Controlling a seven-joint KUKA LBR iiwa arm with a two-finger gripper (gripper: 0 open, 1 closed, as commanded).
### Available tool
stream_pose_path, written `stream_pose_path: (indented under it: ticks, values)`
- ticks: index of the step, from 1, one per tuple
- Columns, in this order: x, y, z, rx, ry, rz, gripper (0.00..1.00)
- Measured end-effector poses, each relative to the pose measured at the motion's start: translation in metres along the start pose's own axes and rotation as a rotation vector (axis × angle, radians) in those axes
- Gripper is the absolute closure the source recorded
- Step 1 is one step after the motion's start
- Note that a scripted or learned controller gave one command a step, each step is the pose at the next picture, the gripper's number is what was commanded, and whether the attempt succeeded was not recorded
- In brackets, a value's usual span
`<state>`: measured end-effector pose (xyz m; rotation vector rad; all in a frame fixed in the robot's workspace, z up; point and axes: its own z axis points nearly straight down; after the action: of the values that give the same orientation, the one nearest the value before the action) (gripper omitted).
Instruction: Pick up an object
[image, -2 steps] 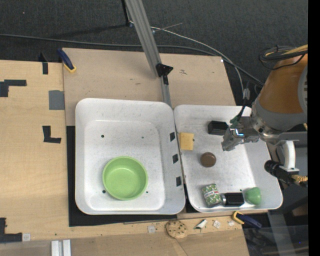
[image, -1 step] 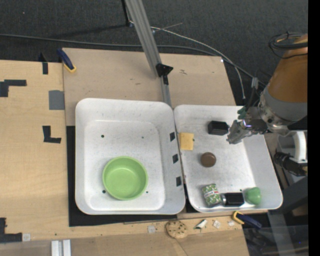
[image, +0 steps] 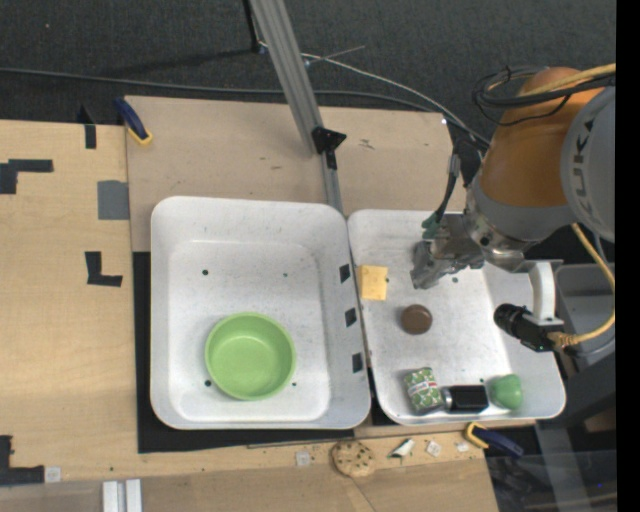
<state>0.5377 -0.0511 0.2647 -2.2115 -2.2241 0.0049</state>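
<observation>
So the gripper (image: 428, 272) hangs over the upper middle of the right bin (image: 395, 228), and honestly I can't tell how it's set from this angle. Nothing visible in its grasp. Just left of it sits a yellow block (image: 373, 282) near the bin's left wall, and a brown round thing (image: 416, 319) lies a bit below. Along the bottom edge there's a green patterned can (image: 422, 389), a black object (image: 466, 399) and a green lump (image: 506, 390) in a row. Left bin (image: 240, 225) has a green bowl (image: 250, 355).

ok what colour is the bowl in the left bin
Light green; the bowl shows plainly in the camera view.
</observation>
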Motion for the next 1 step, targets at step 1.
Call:
stream_pose_path:
  ticks: [1]
  values:
    - [0.0535,0.003,-0.0002,-0.001,0.0,-0.001,1.0]
